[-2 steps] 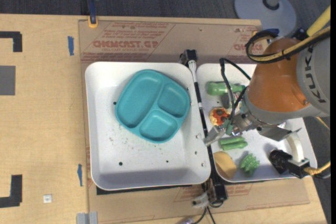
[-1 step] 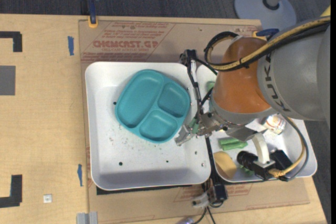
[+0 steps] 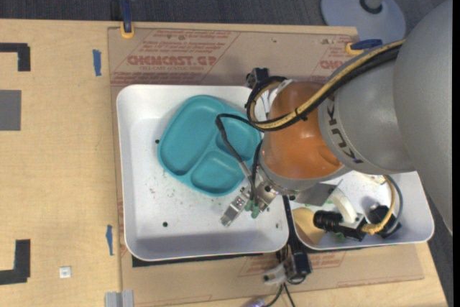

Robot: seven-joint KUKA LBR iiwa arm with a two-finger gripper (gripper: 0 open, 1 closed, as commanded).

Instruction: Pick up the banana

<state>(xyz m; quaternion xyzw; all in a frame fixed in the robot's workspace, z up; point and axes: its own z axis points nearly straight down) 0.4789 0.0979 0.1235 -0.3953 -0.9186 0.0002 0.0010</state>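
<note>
Banana (image 3: 307, 225): right bin (image 3: 424, 226), partly under the arm. Gripper (image 3: 244, 206): left bin (image 3: 136, 154), leftward of it; fingers' spread unclear.

Left bin (image 3: 136, 176): white plastic, smooth, slight sheen, a few dark specks on the floor; teal divided plate (image 3: 198, 147): matt plastic, smooth; arm (image 3: 402, 118): grey casing, smooth, satin; orange band (image 3: 298, 140): glossy; gripper (image 3: 241, 208): bare metal, dull shine; bench (image 3: 57, 154): pale wood-like board, matt; cardboard sheet (image 3: 172, 57) printed red, matt.
</note>
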